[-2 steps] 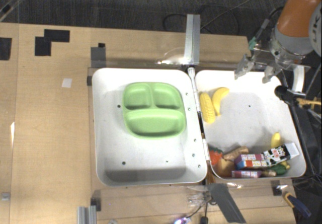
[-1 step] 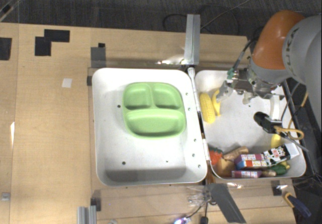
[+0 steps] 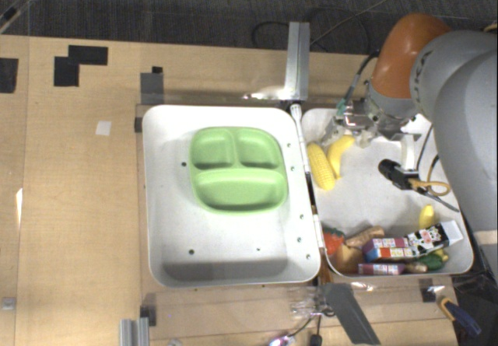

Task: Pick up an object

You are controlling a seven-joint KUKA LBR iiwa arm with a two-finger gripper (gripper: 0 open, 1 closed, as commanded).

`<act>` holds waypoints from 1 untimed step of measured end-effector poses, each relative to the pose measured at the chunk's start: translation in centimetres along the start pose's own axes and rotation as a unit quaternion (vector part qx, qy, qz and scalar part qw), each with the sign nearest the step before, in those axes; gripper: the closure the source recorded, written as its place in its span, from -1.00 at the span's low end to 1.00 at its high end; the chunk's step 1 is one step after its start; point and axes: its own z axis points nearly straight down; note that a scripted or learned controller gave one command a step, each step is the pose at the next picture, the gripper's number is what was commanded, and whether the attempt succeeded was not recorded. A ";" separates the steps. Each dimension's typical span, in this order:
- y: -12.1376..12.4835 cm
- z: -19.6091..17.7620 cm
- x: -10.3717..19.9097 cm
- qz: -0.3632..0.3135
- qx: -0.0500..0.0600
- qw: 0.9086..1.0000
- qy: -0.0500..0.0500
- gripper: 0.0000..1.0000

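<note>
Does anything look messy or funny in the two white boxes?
Nothing looks broken or spilled. The green plastic divided plate lies flat in the left white bin. In the right white bin, small toys are heaped along the near edge, and the yellow toy corn cob lies tilted by the wall.

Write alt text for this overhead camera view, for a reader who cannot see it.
A grey robot arm with an orange band reaches from the right, its tool low over a yellow corn cob in the right white bin. Small toys and packages crowd that bin's near edge. The left white bin holds a green divided tray.
</note>
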 end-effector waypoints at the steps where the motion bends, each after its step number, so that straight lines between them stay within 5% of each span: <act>1: 0.3 -1.3 0.2 -0.003 -0.003 1.000 0.000 1.00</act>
